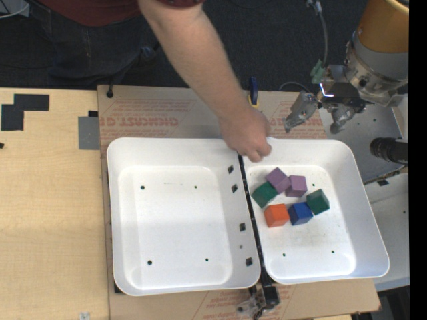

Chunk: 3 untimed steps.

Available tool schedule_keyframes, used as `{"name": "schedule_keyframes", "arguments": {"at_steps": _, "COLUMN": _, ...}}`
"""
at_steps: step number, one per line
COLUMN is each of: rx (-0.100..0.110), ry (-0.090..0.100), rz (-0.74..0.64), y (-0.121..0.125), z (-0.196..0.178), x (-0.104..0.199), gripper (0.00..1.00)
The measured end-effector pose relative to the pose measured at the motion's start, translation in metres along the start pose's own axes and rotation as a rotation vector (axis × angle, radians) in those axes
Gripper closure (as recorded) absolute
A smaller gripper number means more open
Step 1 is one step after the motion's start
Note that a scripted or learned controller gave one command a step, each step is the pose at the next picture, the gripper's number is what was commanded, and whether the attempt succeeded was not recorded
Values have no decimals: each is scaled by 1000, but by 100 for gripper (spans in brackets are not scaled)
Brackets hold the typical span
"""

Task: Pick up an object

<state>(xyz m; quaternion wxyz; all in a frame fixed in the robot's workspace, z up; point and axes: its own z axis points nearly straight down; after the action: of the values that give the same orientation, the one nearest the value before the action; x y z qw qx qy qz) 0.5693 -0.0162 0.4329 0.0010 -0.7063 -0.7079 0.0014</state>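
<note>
Small blocks [291, 196], likely light and rigid (best pinched across flat faces), cluster right of centre; the tool [313, 115] hangs spread above.

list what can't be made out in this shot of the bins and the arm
- Arm: cut off by the camera view's top and right edges.
- Hand: small and blurred; finger state unclear.
- Right bin: its back-left rim is covered by a person's hand.
- Person: cropped by the top edge.
</note>
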Motion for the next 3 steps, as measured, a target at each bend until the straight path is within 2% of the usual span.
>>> {"name": "schedule_keyframes", "arguments": {"at_steps": 1, "rx": 6, "ry": 0, "rz": 0, "y": 13, "z": 74, "x": 16, "gripper": 0}}
{"name": "schedule_keyframes", "arguments": {"at_steps": 2, "rx": 11, "ry": 0, "rz": 4, "y": -3, "z": 178, "x": 6, "gripper": 0}}
{"name": "schedule_keyframes", "arguments": {"at_steps": 3, "rx": 3, "ry": 0, "rz": 6, "y": 29, "z": 250, "x": -56, "gripper": 0}}
